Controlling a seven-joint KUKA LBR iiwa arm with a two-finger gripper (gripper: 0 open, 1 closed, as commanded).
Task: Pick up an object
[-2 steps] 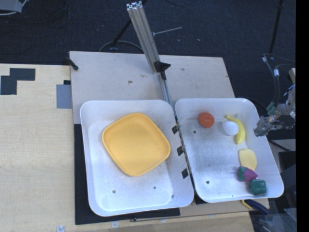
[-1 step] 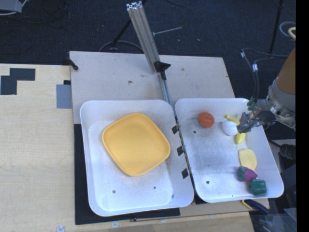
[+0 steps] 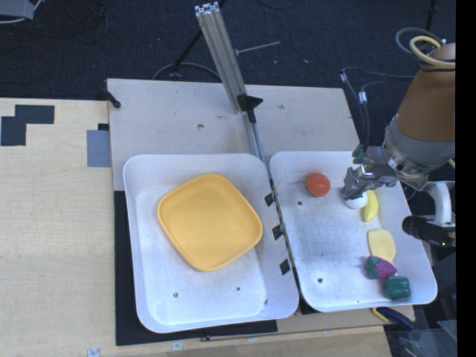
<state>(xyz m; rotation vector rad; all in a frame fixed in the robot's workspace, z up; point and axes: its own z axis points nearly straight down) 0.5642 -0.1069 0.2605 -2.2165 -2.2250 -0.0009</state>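
Note:
My gripper (image 3: 355, 190) hangs low over the right bin (image 3: 327, 274), near its upper right part. Just under its tip lies a small white object (image 3: 356, 201), touching or very close to the fingers. A yellow banana-like piece (image 3: 370, 208) lies right beside it. A red-orange ball (image 3: 318, 184) rests to the gripper's left. Further down the right side lie a pale yellow piece (image 3: 381, 243), a magenta-and-green object (image 3: 379, 268) and a green block (image 3: 397, 287).
The left bin (image 3: 149, 303) holds a yellow square plate (image 3: 209, 220). A metal rail (image 3: 223, 50) slants from the top down to the divider between the bins. The arm's orange band (image 3: 431, 103) stands over the right bin's right edge.

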